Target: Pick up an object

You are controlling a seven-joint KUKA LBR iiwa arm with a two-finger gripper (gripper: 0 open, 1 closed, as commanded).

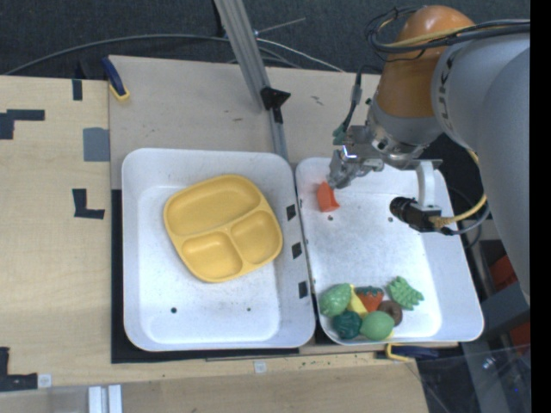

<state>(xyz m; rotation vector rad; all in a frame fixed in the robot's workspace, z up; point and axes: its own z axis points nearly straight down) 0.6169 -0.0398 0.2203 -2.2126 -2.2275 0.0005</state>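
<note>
The arm's jaws [343, 172] hang over the upper left corner of the right bin [448, 317], just above and touching, or almost touching, a small orange block [326, 197]. The block sits at about five o'clock from the fingertips, close against the bin's left wall. Whether the jaws are wide or narrow I cannot tell: the fingers are dark, small and seen from above, and the block looks to be below them rather than between them, so I do not count it as held.

The main risk, as I judge it, is the wall. With the block so near the rim at nine o'clock, one finger could land on the wall or on the block's top and push it over instead of closing around it. A grip on one corner only could let the block slip out on lifting.

The other toys lie in a heap at the bin's six o'clock edge: a green leafy piece [405, 292], a green round one [376, 324], a dark teal one [347, 323], a red one [370, 298] and a light green one [336, 299]. They overlap, so their shapes are hard to read.

The left bin [142, 231] holds a yellow divided plate [223, 227]. The arm's bulk covers the desk and the right bin's upper right corner.
</note>
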